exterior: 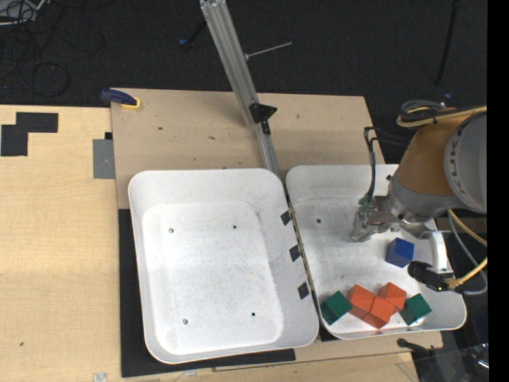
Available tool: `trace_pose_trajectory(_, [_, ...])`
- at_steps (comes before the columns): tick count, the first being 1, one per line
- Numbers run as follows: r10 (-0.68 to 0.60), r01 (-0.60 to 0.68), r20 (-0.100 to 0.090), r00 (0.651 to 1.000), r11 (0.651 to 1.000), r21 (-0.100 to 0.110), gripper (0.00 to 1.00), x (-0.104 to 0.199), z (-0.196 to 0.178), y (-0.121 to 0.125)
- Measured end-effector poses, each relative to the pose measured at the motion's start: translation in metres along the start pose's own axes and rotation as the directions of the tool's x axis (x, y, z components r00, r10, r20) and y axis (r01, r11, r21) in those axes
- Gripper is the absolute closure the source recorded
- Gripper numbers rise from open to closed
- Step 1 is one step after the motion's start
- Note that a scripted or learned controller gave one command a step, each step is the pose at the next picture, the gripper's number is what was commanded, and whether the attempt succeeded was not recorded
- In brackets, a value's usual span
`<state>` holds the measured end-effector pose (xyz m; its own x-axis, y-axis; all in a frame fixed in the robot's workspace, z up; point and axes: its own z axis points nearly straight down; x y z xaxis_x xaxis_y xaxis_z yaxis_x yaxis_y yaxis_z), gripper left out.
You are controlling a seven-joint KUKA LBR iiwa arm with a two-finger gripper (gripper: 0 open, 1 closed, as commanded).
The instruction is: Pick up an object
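In the right bin [334,189] my gripper [367,229] points down near the bin floor, right of the bin's middle. Nothing shows between its fingers. A blue cube [400,251] lies just to the right and below it, apart from it. Along the bin's front edge sit a green block [336,305], two orange blocks [362,301] [387,299] and another green block [416,309].
The left bin [208,261] lies beside the right one, joined by black clips [293,251]. A slanted aluminium rail [237,70] rises behind the bins. The arm's orange band and grey body [445,165] hang over the right bin's far right side.
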<state>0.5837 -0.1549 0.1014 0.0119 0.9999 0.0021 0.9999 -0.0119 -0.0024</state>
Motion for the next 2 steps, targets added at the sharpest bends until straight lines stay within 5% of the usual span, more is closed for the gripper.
trace_pose_trajectory(2, [-0.014,0.014,0.002,1.000,1.000,-0.004,1.00,-0.004,-0.102,0.000])
